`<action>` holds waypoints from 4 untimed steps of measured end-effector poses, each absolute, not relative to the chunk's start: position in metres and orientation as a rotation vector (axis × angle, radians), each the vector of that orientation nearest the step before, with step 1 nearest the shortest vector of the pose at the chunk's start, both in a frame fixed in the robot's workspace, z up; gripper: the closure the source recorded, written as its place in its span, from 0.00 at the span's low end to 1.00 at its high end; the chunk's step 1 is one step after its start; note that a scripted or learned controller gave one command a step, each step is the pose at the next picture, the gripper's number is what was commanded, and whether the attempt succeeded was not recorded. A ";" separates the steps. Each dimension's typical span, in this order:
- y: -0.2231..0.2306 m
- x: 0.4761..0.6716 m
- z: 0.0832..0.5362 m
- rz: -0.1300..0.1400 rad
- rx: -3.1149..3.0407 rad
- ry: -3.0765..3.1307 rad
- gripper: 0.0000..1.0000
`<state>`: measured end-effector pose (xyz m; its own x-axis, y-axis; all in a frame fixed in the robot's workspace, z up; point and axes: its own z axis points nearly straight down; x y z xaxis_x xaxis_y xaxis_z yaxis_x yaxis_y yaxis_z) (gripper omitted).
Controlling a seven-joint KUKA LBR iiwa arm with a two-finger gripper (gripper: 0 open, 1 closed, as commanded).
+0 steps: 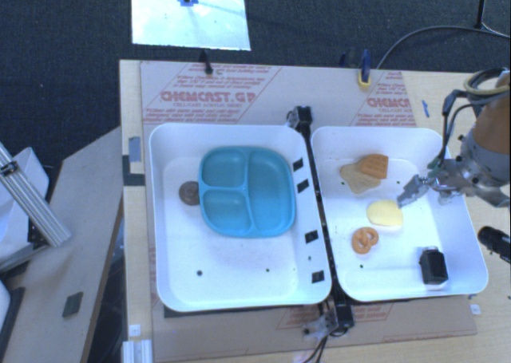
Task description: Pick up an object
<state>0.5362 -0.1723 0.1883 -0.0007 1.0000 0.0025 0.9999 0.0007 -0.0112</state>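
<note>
end effector right of frame, over right white bin | finger state: cannot tell | pale yellow flat oval piece just lower-left of it, apart

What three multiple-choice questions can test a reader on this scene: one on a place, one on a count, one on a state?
1. Where is the blue plate?
A. left bin
B. right bin
C. on the bench

2. How many things lie in the right bin?
A. two
B. five
C. eight

3. How does the gripper stand?
A. over the right bin, holding nothing
B. gripping the plate
C. over the left bin

Answers: 1 A, the left bin surrounds it. 2 B, five separate pieces. 3 A, nothing sits between its fingers.
</note>
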 end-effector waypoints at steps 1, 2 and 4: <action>-0.172 0.539 0.195 -0.001 -2.218 -2.227 0.00; -0.169 0.536 0.132 0.002 -2.218 -2.221 0.00; -0.169 0.538 0.096 -0.004 -2.223 -2.225 1.00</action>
